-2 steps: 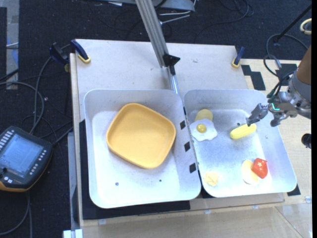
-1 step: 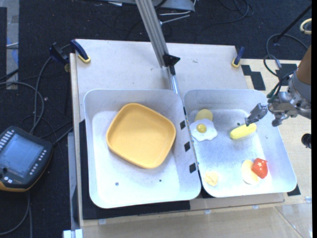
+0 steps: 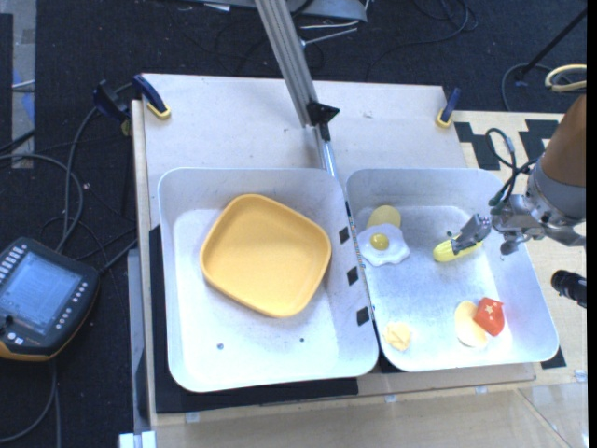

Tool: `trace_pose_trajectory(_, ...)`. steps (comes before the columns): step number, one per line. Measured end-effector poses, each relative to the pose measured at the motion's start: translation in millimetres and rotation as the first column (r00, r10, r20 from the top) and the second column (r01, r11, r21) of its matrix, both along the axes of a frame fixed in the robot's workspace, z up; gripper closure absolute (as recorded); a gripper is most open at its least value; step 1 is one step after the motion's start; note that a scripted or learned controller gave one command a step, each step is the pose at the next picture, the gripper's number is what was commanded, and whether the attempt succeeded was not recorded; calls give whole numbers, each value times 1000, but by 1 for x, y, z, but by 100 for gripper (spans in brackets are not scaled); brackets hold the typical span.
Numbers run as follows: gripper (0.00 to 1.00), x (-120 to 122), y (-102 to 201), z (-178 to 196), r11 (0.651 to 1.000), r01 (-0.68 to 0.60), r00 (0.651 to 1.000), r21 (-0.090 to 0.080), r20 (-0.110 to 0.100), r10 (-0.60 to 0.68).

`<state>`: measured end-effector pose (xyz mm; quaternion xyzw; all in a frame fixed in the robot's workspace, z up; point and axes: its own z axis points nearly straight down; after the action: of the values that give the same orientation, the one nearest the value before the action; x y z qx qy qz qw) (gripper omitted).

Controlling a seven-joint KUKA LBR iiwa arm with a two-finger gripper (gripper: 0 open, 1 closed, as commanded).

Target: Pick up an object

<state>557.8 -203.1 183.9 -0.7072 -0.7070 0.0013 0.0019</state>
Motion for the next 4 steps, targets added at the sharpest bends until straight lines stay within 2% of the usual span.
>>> trace_pose_trajectory(2, 0, -4, 1, -90, 1000, -1, 1000, 0, 2, 1)
trace_pose_trajectory(3, 100, -3, 0, -78, 1000, 0, 1000, -1, 5, 0)
trace_pose_trajectory(4, 100, 2, 6, -18, 1000, -1, 1000, -2, 9, 1)
